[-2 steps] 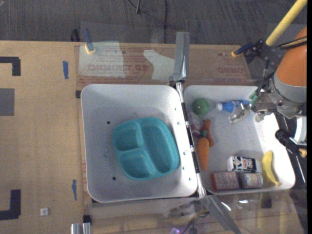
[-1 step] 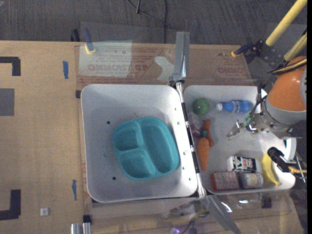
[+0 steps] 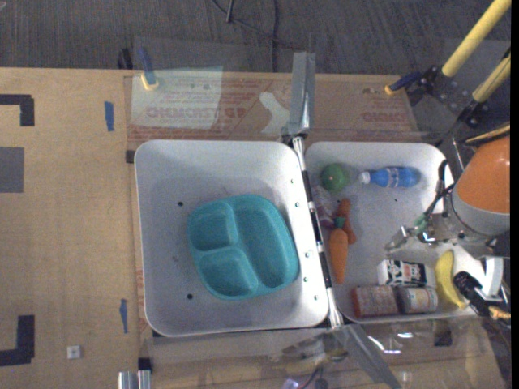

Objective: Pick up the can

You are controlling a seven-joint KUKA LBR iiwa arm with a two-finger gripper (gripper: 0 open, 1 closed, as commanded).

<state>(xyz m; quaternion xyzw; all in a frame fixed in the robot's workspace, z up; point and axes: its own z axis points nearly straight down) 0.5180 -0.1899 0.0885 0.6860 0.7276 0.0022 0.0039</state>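
Observation:
The can [image 3: 376, 300], with a red-brown label, lies on its side at the front edge of the right bin [image 3: 369, 217]. My gripper [image 3: 415, 233] hangs over the right part of that bin, above and to the right of the can and apart from it. Nothing shows in its grasp. The grey arm with its orange band [image 3: 486, 177] comes in from the right.
A smaller tin-like item [image 3: 419, 300] lies right of the can, with a black-and-white carton [image 3: 403, 272] behind it and a banana [image 3: 446, 278] beside. A carrot [image 3: 338, 254], a green ball [image 3: 334, 176] and a blue bottle [image 3: 392, 177] are further back. The left bin [image 3: 162, 177] holds a teal divided plate [image 3: 242, 246].

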